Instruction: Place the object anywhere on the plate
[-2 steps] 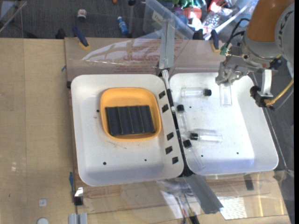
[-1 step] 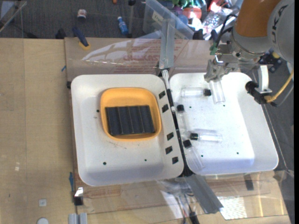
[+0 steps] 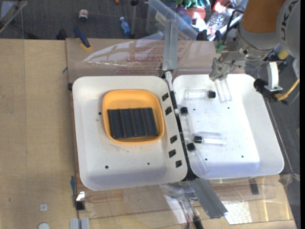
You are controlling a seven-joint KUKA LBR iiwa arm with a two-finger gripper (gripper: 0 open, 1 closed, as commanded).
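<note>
The orange plate [image 3: 133, 116] is sitting in the left bin [image 3: 90, 161], and a black ribbed block [image 3: 132, 123] is already lying flat on it. Right of the plate, across the divider, the right bin [image 3: 252, 142] is holding two clear vials with black caps [image 3: 200, 94] [image 3: 208, 140]. The gripper [image 3: 222, 86] is hanging over that bin's far edge beside the upper vial; its fingers are translucent, and whether they are spread or closed is not discernible.

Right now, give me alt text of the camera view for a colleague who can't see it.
A dark ridged block lies on an orange plate in the left bin. The gripper hovers over the right bin, near two clear vials.
</note>
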